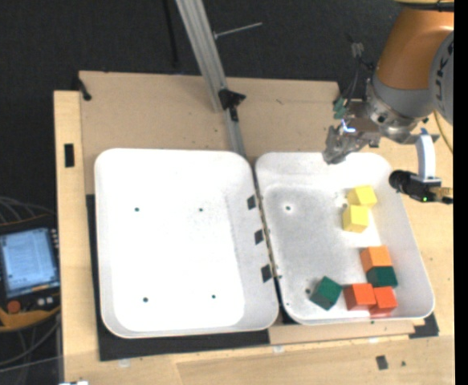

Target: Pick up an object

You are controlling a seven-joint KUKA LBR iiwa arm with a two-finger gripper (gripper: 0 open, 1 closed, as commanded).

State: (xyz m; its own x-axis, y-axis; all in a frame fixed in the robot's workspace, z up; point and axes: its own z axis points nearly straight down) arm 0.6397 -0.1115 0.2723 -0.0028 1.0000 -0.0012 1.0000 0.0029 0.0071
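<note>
My gripper (337,148) hangs over the far rim of the right bin (298,239), above and left of the blocks. Two yellow blocks (358,208) lie touching in the bin's right half, one behind the other. Nearer the front right sit an orange block (375,257), a dark green block (383,276) and two more orange blocks (371,297) side by side. A green block (326,293) lies tilted at the front centre. Nothing shows between the fingers, and the blocks all rest on the bin floor.
The left bin (177,239) lies beside the right one, with small clips along their shared edge. A slanted metal post (205,46) rises behind the bins. A tablet pendant (21,267) sits off the bench at far left.
</note>
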